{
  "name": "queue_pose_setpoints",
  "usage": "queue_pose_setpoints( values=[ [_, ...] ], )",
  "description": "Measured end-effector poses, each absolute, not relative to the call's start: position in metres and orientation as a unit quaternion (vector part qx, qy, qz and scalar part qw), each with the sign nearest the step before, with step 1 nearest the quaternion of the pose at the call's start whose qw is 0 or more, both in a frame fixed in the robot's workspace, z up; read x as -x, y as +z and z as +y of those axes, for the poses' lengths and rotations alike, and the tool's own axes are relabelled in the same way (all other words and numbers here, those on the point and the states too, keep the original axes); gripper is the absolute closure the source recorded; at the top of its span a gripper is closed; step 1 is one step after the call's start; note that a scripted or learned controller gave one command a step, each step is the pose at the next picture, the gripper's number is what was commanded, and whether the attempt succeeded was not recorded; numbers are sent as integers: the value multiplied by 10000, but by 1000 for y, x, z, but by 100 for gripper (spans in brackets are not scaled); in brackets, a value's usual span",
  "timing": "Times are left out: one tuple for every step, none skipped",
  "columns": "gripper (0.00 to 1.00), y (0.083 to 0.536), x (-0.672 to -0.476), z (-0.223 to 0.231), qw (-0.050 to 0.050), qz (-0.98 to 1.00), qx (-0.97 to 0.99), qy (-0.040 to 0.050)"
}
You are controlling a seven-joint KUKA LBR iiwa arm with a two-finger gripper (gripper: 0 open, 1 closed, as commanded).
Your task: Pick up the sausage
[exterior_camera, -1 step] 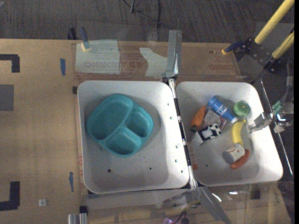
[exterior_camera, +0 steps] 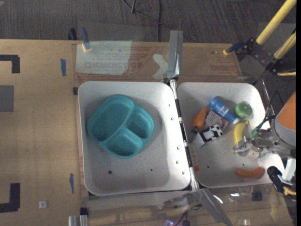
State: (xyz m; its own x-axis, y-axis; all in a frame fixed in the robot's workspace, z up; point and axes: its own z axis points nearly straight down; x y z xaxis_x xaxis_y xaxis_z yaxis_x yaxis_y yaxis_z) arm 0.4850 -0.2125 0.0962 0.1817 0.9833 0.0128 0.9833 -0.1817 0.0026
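**Arm at the right bin's edge, sausage lying loose near the front wall**

The wooden bench [exterior_camera: 37, 140] carries two shallow white bins side by side. The left bin [exterior_camera: 94, 173] holds a teal divided plate [exterior_camera: 121, 125] with three compartments, sitting toward the bin's back left and tilted a little in the view. The right bin [exterior_camera: 221, 175] holds the smaller items.

The arm [exterior_camera: 288, 121], grey with its orange band showing, comes in from the right and overlaps the right bin's far right side. Its gripper [exterior_camera: 249, 146] hangs over the bin floor just below the banana; whether its jaws are apart or together cannot be told from this angle, and nothing is seen between them.

In the back of the right bin a blue can [exterior_camera: 220, 109] lies on its side, with a carrot [exterior_camera: 200, 118] just to its left and a black-and-white patterned carton [exterior_camera: 211, 133] just in front of it. A yellow banana [exterior_camera: 240, 131] stands lengthwise right of the carton. A green round fruit [exterior_camera: 243, 109] sits near the back right corner, close beside the can.

The sausage [exterior_camera: 250, 173], orange-red, lies flat near the bin's front right, apart from the other items and below the gripper, not touching it
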Motion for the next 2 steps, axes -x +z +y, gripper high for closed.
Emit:
queue_pose_setpoints(
  values=[
    [0,92,-486,-214,-46,-7226,6913,-54],
    [0,130,-504,-203,-18,-7704,6376,-5]
  ],
)
